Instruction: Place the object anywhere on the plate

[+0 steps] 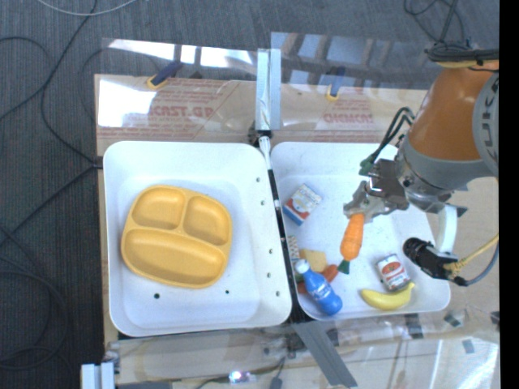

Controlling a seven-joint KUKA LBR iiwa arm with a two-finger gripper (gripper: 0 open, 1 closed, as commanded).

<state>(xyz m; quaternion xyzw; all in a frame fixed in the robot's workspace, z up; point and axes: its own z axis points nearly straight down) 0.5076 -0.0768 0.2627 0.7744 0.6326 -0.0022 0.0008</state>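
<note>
A yellow three-compartment plate [176, 235] lies in the left bin [122, 168]. In the right bin [324, 159] an orange toy carrot [351, 237] points up and down, its green end toward the near edge. My gripper [365, 202] is right at the carrot's upper tip and touches or nearly touches it. The view does not show whether the carrot is gripped. The grey and orange arm [454, 128] comes in from the right over the right bin.
Also in the right bin are a small red and blue carton [302, 203], a blue bottle [322, 293], a banana [387, 298], a small can [392, 271] and a yellow wedge [315, 259]. A metal divider [268, 87] stands behind the bins.
</note>
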